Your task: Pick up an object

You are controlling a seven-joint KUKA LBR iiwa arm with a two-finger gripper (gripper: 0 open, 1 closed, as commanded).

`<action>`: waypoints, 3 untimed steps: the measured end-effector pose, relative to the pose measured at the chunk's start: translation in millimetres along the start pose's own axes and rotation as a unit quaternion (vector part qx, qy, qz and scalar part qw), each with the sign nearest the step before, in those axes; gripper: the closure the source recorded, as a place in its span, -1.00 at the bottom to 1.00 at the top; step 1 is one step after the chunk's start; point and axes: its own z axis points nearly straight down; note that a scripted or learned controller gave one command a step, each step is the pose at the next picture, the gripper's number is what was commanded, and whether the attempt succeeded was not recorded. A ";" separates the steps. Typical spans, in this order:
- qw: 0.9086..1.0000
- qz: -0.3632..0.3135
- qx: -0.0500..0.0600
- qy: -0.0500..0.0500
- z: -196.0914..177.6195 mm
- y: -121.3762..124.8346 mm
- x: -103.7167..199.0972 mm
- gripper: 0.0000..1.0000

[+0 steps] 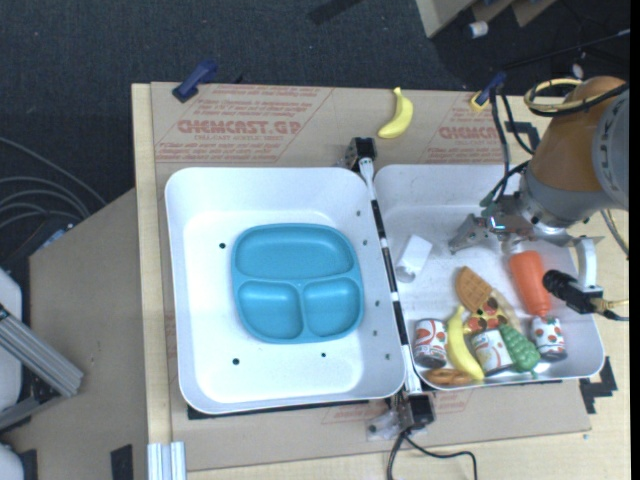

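My gripper [484, 234] hangs over the upper middle of the right bin [440, 193], open, with nothing between its fingers. Just below and right of it lies an orange carrot [527, 279]. A brown bread-like piece [476, 290] rests below the gripper. A small white block [412, 256] lies to its left. Along the bin's front edge a yellow banana [460, 342], two cans [430, 342] [548, 335], a third can-like thing [490, 349] and a green toy [518, 348] crowd together.
The left bin [190, 268] holds a blue divided plate [296, 280]. A second banana [396, 116] lies on the board behind the bins. Clamps sit at the bins' joint [360, 152]. A black cable [510, 138] hangs beside the arm.
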 end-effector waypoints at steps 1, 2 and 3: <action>1.000 0.000 -0.001 0.000 10.4 69.0 36.2 -1.00; 1.000 -0.001 -0.002 -0.001 -0.2 69.6 35.9 1.00; 1.000 -0.001 -0.002 -0.001 0.0 69.5 36.0 -1.00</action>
